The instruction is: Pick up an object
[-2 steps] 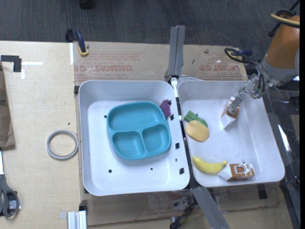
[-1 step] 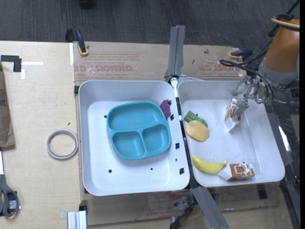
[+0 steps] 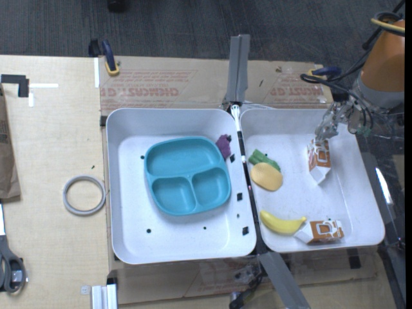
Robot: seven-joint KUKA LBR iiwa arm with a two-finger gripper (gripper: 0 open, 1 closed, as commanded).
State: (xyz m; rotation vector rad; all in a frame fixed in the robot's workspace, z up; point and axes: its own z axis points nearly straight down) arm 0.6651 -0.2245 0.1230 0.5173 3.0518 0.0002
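1. The gripper (image 3: 326, 132) is reaching in over the upper part of the right bin (image 3: 360, 192), its metal fingers (image 3: 331, 123) pointing down and closed in on the top edge of a small white and orange carton (image 3: 319, 159).
2. The carton is hanging upright just under the fingertips, pinched at its top, with its lower corner tilting toward the right bin's floor; whether it is touching the floor cannot be told.
3. The arm (image 3: 385, 56), grey with its orange band, is coming in past the right bin's upper right corner.
4. A yellow banana (image 3: 282, 223) is lying near the right bin's front edge, touching a second orange and white carton (image 3: 322, 232) just to its right.
5. A yellow rounded piece (image 3: 266, 176) is sitting by the right bin's left wall, overlapping a green piece (image 3: 262, 158) behind it.
6. A blue divided tray (image 3: 187, 176) is resting in the left bin (image 3: 122, 192), which stands beside the right bin, and a small purple item (image 3: 223, 145) is touching the tray's upper right corner.
7. A grey ring (image 3: 84, 194) is lying on the bench, well left of the right bin, beyond the left bin.
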